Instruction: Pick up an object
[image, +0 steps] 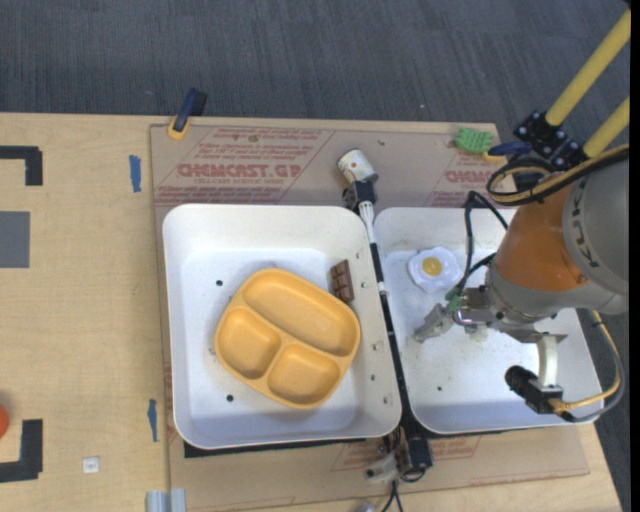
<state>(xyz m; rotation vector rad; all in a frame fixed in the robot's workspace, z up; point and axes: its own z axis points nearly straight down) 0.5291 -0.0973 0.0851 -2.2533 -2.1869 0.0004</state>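
Two white bins (190, 300) sit on a tan board printed with red lettering (240, 165). The left bin holds a yellow-orange divided tray (288, 337), with a brown block (342, 281) at its two o'clock. The right bin holds a white fried egg with a yellow yolk (432, 268), beside the grey arm's orange band (535, 255).

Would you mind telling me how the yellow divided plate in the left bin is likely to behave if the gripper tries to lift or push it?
The yellow divided plate looks like moulded plastic, so probably stiff and light. It is wide and shallow, so it would likely slide across the left bin rather than tip or roll. Its smooth, rounded rim may slip from the gripper, which looks narrow beside it.
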